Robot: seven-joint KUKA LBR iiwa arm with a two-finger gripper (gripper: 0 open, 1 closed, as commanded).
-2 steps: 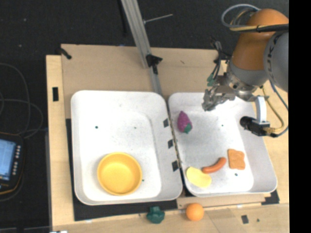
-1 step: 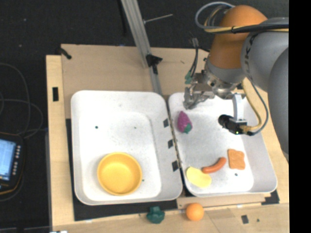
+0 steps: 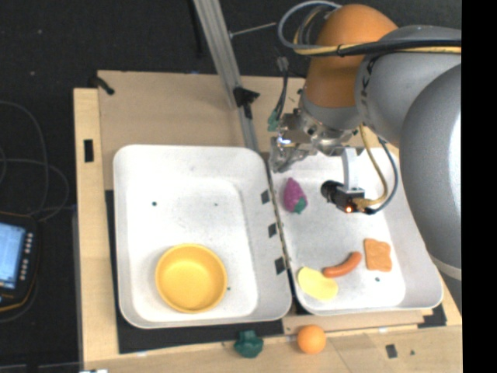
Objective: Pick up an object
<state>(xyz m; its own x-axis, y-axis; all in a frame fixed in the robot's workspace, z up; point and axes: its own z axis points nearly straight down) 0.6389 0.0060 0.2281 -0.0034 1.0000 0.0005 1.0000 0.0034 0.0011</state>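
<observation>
A: Where is the end effector (image 3: 289, 152) right now?

B: Over the far-left corner of the right bin (image 3: 392, 290), close to the wall it shares with the left bin (image 3: 132, 208). The metal fingertips point down and to the left, but whether they are spread or closed I cannot tell; they are too small and cluttered. Nothing is visibly between them.

A: Which object is closest?

B: The purple toy (image 3: 293, 196). It lies on the right bin's floor just nearward of the end effector and very slightly right, near the dividing wall. Its long axis runs roughly far-to-near, so I would judge that fingers closing left-to-right across it would suit best.

A: And the rest?

B: A sausage (image 3: 342, 266), an orange block (image 3: 378, 255) and a yellow piece (image 3: 317, 284) sit well apart from it, toward the near end of the same bin. A yellow bowl (image 3: 191, 277) is in the left bin. A green toy (image 3: 248, 343) and an orange ball (image 3: 311, 339) rest on the table (image 3: 155, 111) outside both bins.

A: So the next move?

B: Probably a short shift nearward and a descent onto the purple toy.
</observation>
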